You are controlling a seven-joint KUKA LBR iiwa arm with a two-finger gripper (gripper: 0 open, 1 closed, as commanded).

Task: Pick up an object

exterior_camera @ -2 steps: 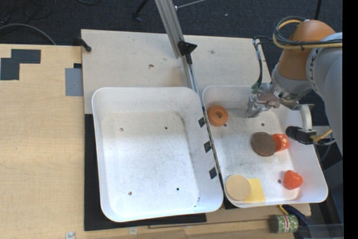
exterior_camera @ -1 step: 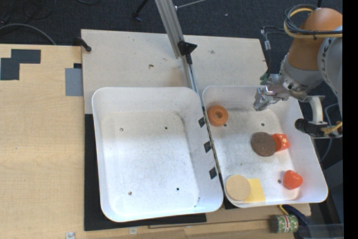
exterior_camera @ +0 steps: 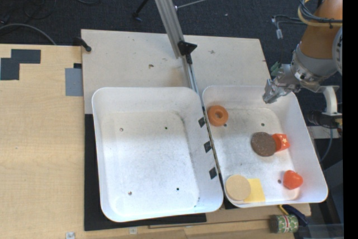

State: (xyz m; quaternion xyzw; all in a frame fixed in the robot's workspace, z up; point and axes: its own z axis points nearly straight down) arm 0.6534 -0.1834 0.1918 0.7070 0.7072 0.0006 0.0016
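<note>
Pincer point(exterior_camera: 271, 93) sits at the top right corner of the right bin point(exterior_camera: 310, 137), over the rim area, arm point(exterior_camera: 320, 42) coming in from the right with orange band above wrist. Cannot tell how the pincer is set, tip too small and blurred. Nothing seen in its grip.

Candidate objects, all in right bin, all below or left of the pincer:
- orange ring point(exterior_camera: 217, 115): left of the pincer and a bit lower, near the divider between bins.
- brown disc point(exterior_camera: 263, 144): below the pincer, mid bin, touching or overlapping an orange-red block point(exterior_camera: 281, 142) on its right side.
- orange-red round piece point(exterior_camera: 292, 179): well below the pincer, near the bin's lower right wall.
- tan disc point(exterior_camera: 238, 187): far below and left, lower left corner of the bin, lying against a yellow flat piece point(exterior_camera: 257, 191).

Left bin point(exterior_camera: 112, 120) well to the left of the pincer, a few dark specks on its floor.

Slanted metal rail point(exterior_camera: 168, 11) runs up-left of the pincer, ending at the seam between bins. Green can-like thing point(exterior_camera: 286, 224) on the bench edge, far below, outside the bins. Bin's right wall is just beside the pincer.
</note>
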